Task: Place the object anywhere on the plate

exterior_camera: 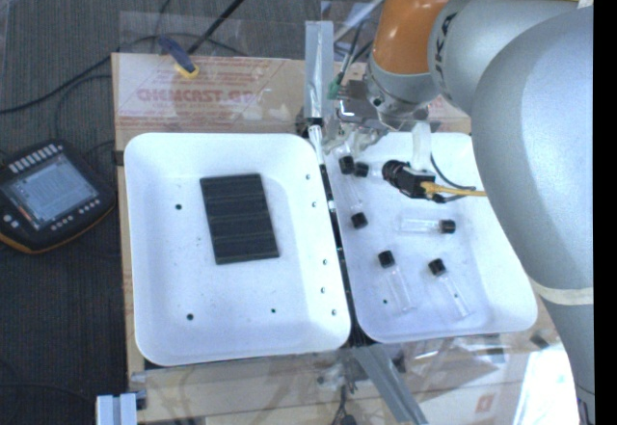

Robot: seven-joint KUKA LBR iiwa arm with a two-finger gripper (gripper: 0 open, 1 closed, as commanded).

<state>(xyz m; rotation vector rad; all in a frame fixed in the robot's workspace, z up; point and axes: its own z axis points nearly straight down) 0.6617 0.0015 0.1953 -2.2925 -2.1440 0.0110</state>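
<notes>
A black ribbed rectangular plate (pixel 239 218) lies flat in the middle of the left white bin (pixel 154 317). Several small clear vials with black caps lie scattered in the right white bin (pixel 501 303), among them one (pixel 394 280) near the front, one (pixel 447 284) to its right and one (pixel 427 225) lying crosswise. My gripper (pixel 351 144) hangs low over the far left corner of the right bin, just above a black-capped vial (pixel 347 164). The wrist hides what lies directly under it.
The grey arm with its orange band (pixel 419 18) covers the right side of the view and the right bin's far edge. A black and yellow cable end (pixel 415 180) hangs over that bin. A teach pendant (pixel 43 197) lies on the floor at the left. Cardboard (pixel 222 91) lies behind the bins.
</notes>
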